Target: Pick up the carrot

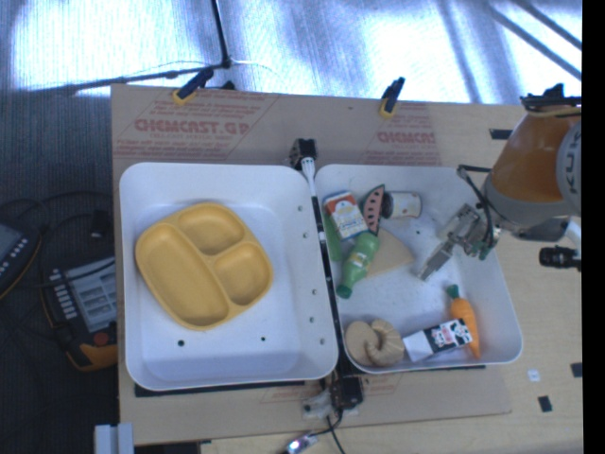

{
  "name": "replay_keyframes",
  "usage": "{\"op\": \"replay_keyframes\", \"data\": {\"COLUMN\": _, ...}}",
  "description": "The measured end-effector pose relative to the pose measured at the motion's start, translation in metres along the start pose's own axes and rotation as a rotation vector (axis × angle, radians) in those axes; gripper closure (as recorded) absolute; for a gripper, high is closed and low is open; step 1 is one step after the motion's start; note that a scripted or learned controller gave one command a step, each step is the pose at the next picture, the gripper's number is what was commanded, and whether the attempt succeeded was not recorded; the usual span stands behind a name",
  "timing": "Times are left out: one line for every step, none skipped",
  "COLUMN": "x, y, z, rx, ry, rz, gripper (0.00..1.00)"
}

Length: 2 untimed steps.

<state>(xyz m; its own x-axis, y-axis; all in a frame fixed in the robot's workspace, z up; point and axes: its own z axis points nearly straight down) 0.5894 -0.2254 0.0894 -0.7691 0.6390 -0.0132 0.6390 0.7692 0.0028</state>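
Observation:
The carrot [464, 319], orange with a green top, lies in the right bin [501, 296] near its front right corner, its tip pointing toward the front. A black-and-white small carton [438, 339] rests against its left side. My gripper [433, 262] hangs over the right bin's middle right, up and to the left of the carrot's green top and apart from it. Nothing shows in the gripper.
Also in the right bin are a green bottle [356, 264], a pale cheese wedge [394, 253], a red-and-white carton [345, 215], a watermelon slice [375, 207], a small can [406, 203] and a bagel [372, 341]. A yellow divided plate [202, 263] sits in the left bin [142, 348].

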Motion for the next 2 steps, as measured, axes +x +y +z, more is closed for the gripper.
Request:
{"op": "replay_keyframes", "data": {"x": 0.053, "y": -0.028, "z": -0.002, "rx": -0.003, "ry": -0.006, "rz": -0.332, "gripper": 0.00}}
{"op": "replay_keyframes", "data": {"x": 0.053, "y": -0.027, "z": -0.012, "rx": -0.005, "ry": -0.005, "rz": -0.331, "gripper": 1.00}}
